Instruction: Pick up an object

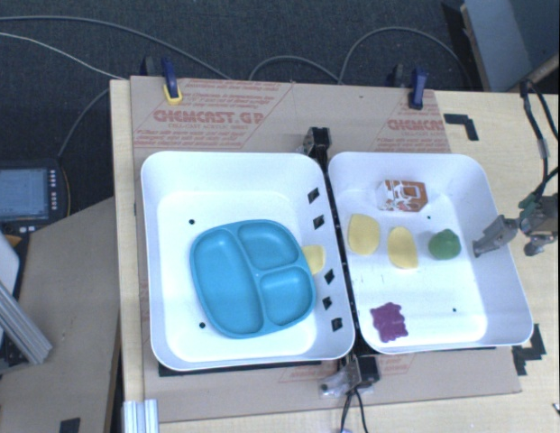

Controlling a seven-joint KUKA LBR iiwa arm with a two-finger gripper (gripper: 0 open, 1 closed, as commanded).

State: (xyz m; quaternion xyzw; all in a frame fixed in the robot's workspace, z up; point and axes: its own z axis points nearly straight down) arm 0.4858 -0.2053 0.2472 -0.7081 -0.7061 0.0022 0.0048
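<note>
Nearest to the camera, in the right bin (496,318), lies one purple object (389,321). In the left bin (162,242) sits one blue divided tray (252,277); it partly hides a small yellow piece (314,258) at its right side. Further back in the right bin are two yellow objects (363,233) (403,247), one green ball (444,244) and one brown and white packet (404,195). The gripper (492,237) is at the right rim, cut off by the picture edge; I cannot tell its opening, and nothing is seen in it.
</note>
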